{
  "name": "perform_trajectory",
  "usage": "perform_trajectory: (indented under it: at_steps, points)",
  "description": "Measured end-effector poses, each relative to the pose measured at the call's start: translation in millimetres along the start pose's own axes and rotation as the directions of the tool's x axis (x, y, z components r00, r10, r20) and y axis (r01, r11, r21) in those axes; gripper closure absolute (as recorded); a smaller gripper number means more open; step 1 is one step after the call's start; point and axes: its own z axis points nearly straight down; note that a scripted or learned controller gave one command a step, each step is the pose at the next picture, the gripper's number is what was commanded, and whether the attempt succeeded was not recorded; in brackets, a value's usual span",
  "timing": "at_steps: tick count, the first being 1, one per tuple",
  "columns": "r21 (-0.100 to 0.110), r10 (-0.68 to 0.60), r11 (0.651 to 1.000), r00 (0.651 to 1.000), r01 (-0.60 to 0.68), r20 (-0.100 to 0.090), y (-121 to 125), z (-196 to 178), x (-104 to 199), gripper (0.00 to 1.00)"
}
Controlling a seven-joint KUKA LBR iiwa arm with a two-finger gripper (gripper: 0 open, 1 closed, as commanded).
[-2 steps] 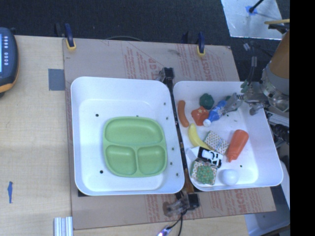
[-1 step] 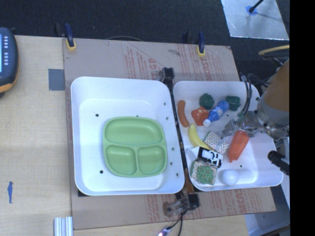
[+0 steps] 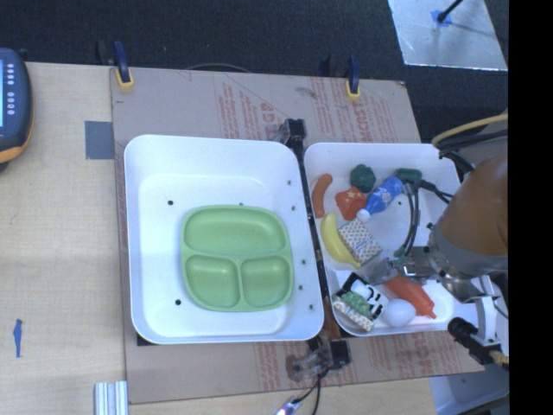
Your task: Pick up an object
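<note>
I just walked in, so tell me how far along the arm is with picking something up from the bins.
Nothing looks picked yet. The grey arm with the orange band is down over the right white bin, among the yellow banana, blue-and-white bottle and orange carrot-shaped toy. Whether anything is gripped can't be made out. The green divided plate lies in the left bin. Grasping and lifting remain.

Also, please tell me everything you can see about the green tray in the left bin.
The green tray is pale green, looks like smooth plastic and has rounded corners. It has three compartments: one wide at the far side and two smaller at the near side. It lies flat, right way up, about in the middle of the left bin, on its white floor. Nothing lies in it and nothing else touches it.
</note>
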Motion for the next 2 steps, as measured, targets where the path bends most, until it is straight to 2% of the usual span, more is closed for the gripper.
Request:
perform_trajectory:
  at_steps: [1,2]
  points:
    - [-0.005,-0.004,1.0,1.0,0.004,0.002,3.4,-12.5,-2.7,1.0]
    - [-0.015,-0.007,1.0,1.0,0.007,-0.001,17.0,-109.8,59.7,1.0]
